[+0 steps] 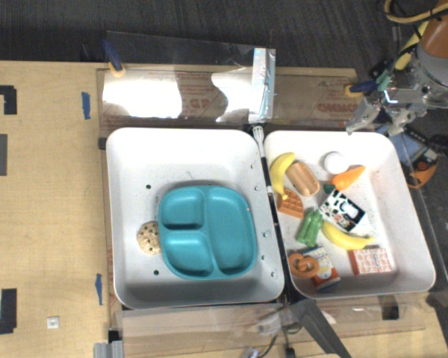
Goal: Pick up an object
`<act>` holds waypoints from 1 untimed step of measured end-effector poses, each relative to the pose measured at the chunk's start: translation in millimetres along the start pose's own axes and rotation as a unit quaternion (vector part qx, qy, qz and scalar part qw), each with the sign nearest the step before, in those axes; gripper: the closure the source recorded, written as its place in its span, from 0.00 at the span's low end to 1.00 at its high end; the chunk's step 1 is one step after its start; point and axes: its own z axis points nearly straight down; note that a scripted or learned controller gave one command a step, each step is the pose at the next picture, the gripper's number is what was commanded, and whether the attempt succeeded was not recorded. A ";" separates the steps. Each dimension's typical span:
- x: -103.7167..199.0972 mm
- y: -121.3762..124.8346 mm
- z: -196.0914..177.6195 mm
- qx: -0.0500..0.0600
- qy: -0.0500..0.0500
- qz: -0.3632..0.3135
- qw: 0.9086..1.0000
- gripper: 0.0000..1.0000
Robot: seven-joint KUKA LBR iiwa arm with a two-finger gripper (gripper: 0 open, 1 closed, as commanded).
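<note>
My gripper (378, 124) hangs above the far right corner of the right bin (414, 222), fingers spread and nothing between them. Below it in that bin lie a white ball (332, 160), an orange carrot (349, 177), a yellow banana (280, 169), a tan bread roll (302, 178), a black-and-white carton (342, 210), a green piece (309, 227), a second banana (346, 237), a red-and-white box (371, 260) and a pretzel (303, 263). None of them touches the gripper.
The left bin (134, 162) holds a teal divided plate (207, 230) and a cookie (148, 237) beside it. A clear plastic sheet (187, 88) lies behind the bins. Cables (414, 2) hang at the top right near the arm.
</note>
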 end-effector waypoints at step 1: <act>-32.1 -39.3 166.4 0.001 -0.001 0.085 0.996 0.00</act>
